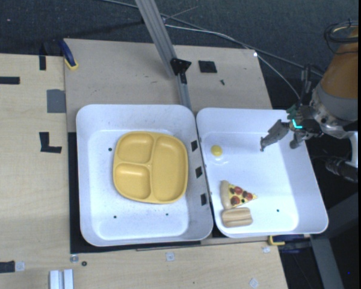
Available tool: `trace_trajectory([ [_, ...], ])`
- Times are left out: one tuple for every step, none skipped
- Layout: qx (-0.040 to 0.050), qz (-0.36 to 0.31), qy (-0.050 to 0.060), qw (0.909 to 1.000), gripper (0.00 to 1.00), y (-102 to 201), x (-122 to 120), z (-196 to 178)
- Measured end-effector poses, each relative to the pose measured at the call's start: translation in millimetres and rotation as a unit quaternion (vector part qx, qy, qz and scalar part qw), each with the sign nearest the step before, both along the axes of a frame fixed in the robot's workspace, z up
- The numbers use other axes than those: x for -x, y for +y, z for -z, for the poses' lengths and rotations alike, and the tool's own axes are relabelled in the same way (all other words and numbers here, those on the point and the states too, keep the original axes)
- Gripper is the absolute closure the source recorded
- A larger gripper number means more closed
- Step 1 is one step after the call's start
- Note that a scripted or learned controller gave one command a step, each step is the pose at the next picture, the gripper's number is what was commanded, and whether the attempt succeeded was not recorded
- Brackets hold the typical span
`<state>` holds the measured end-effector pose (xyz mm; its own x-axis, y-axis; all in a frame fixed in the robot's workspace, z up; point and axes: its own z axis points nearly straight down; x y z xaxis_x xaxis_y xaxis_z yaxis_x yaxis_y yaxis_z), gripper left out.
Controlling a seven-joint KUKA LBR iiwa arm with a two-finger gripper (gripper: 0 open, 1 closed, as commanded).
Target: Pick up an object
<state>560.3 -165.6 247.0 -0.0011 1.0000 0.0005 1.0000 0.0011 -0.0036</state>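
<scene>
Pale wooden bench (24,179) (black tape marks), dark carpet floor (240,8), loose cables (228,38)

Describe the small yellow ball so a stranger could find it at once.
Look in the right bin, the one the gripper hovers over. Near its left wall, toward the far end, lies the ball. It is round and plain yellow, smaller than the pizza slice and hot dog lying nearer the front.
</scene>
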Motion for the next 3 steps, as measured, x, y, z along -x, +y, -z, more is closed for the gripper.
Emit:
trace_trajectory([
  [0.0004, 0.0, -0.001, 1.0, 0.0, 0, -1, -1],
  [0.0002, 0.0, 0.002, 1.0, 0.0, -7, 1, 61],
  [0.0, 0.001, 0.002, 1.0, 0.0, -16, 3, 119],
])
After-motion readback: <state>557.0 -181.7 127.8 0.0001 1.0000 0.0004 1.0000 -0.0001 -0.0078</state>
